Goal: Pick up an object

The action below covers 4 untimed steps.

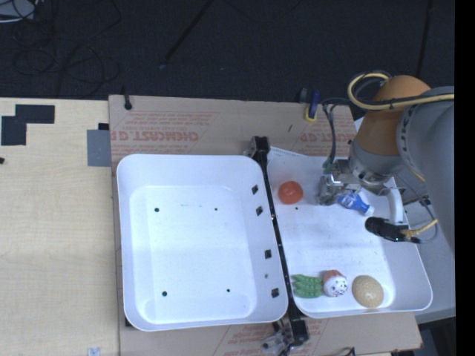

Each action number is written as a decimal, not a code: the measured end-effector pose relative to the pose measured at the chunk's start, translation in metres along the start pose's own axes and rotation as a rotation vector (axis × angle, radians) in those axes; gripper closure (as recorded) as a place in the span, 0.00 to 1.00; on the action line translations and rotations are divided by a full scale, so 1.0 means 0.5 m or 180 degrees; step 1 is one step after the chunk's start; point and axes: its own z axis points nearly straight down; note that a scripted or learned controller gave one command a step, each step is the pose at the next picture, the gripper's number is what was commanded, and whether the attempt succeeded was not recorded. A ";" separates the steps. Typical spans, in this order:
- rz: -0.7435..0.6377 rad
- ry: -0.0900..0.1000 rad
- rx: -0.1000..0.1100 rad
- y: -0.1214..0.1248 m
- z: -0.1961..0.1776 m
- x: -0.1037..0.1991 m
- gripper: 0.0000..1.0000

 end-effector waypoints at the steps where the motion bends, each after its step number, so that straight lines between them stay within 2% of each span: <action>1: 0.0011 -0.0022 -0.0068 -0.021 -0.325 -0.040 1.00; 2: 0.0006 -0.0025 -0.0091 -0.116 -0.632 -0.036 1.00; 3: -0.0001 -0.0018 -0.0078 -0.246 -0.885 0.006 1.00; 4: -0.0003 -0.0003 -0.0007 -0.328 -0.702 0.104 1.00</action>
